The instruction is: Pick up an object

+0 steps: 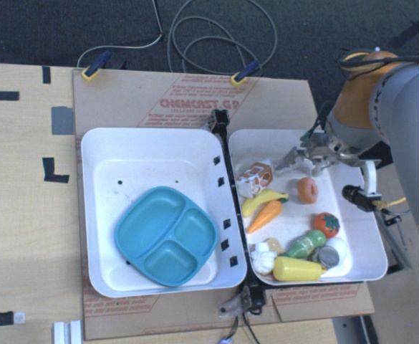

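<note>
The right bin [352, 192] holds several toy foods. My gripper [300, 166] hangs low over its far part, fingers open with nothing between them. An orange peach-like ball [307, 190] lies just in front of the fingertips. A brown and white packet [256, 176] sits to the gripper's left. Below these lie a yellow banana [263, 201] and an orange carrot [264, 216]. A red tomato [326, 223], a green piece [306, 244], a yellow piece [297, 268], a grey disc [329, 256] and a white piece [264, 257] crowd the near corner.
The left bin [102, 156] holds a blue divided plate [166, 235]. A black divider rail [227, 192] runs between the bins. The grey arm with its orange band [363, 92] comes in from the right. Cables [223, 31] lie beyond the bench.
</note>
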